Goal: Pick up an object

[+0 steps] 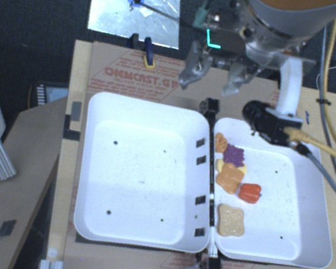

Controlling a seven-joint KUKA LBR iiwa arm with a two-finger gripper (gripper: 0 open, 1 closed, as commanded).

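With nothing yet grasped, the gripper point(212, 79) hangs empty, fingers apart, above the far edge of the right bin point(300, 204), so it must next descend toward the toy foods point(233, 173) clustered along that bin's left wall.

White bins: two, the left bin point(136, 170) and the right bin point(288, 215)
Toy food pieces: five (all in the right bin)
Purple piece point(234, 154): one
Red-orange piece point(249, 192): one
Tan pieces: three

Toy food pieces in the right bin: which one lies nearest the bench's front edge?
The tan toast-shaped piece, lying alone below the red piece; the others cluster higher along the divider.
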